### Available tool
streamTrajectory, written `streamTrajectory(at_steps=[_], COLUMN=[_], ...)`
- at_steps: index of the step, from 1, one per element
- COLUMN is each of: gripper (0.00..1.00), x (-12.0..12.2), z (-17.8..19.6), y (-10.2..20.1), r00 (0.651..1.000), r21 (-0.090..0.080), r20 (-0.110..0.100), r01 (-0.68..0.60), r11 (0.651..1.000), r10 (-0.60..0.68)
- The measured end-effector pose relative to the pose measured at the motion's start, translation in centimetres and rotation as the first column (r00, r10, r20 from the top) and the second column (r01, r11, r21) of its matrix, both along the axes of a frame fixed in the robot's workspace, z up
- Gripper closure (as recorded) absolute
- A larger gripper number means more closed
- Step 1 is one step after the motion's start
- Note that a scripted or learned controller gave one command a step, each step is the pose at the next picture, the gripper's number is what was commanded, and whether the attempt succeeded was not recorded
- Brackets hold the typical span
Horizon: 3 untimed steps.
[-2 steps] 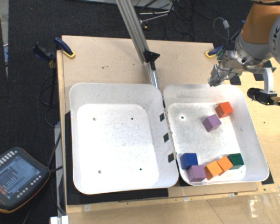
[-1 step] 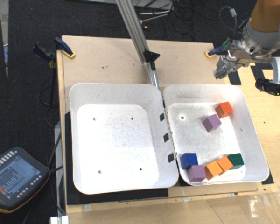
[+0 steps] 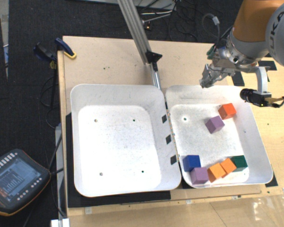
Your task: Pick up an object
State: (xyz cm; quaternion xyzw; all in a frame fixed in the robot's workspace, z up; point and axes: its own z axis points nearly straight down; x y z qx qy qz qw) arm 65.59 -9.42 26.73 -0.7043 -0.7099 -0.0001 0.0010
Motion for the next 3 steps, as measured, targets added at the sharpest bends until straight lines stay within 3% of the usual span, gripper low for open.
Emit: streamTrajectory(at_steps=[2,3], gripper=[1.00,1.00], x=[-5.4,-6.9], z=[-1.2,-1.5], y=[10.8,16.2], r00=[1.000,1.000], r21=[0.001,0.000], r20=[-0.001,-0.001], r01=[-0.001,-0.001], r11=[1.000,1.000], r10=[0.001,0.001])
